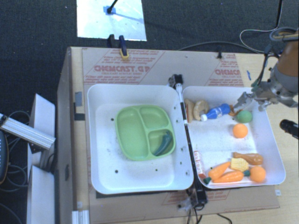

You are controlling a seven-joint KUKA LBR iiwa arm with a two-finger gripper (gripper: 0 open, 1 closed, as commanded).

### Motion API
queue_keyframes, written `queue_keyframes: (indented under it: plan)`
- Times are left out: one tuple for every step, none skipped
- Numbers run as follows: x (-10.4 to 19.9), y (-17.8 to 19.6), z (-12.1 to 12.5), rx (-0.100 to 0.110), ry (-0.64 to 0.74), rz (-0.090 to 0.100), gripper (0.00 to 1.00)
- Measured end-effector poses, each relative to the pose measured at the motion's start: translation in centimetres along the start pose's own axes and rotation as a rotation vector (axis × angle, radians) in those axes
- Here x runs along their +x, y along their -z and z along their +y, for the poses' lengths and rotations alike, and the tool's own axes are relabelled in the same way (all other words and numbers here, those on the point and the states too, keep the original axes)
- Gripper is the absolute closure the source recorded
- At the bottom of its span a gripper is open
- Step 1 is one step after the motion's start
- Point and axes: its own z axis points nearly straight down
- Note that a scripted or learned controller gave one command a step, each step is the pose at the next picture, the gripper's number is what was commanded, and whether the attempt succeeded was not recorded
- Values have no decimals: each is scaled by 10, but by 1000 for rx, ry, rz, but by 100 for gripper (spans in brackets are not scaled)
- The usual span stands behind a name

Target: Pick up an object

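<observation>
- The gripper (pixel 244 101) hangs low over the far right part of the right bin (pixel 275 157), reaching in from the right; whether it is released or clenched cannot be told from this slanted view.
- Just beneath and a touch nearer the camera than the gripper sits a green ball (pixel 243 116); contact between the two cannot be made out.
- Immediately to the gripper's left lies a blue-and-white bottle (pixel 216 112) on its side, and beyond that a tan bread-like piece (pixel 198 108) against the bin's left wall.
- Nearer the camera from the gripper rests an orange ball (pixel 240 131), apart from the green one.
- Well away toward the near edge lies a cluster (all toy food): a drumstick (pixel 249 158), a yellow chunk (pixel 239 164), two carrots (pixel 225 172) and a second orange (pixel 257 173).
- Far to the gripper's left, the left bin (pixel 105 139) holds a green divided plate (pixel 145 132) with a dark teal piece (pixel 163 144) in one compartment.
</observation>
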Motion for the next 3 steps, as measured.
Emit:
queue_keyframes:
  plan:
    - [-10, -64, -9, 2, -2, 0, 0]
    - [15, -116, -33, 1, -2, 0, 0]
    - [15, -105, -31, -3, -1, -1, 100]
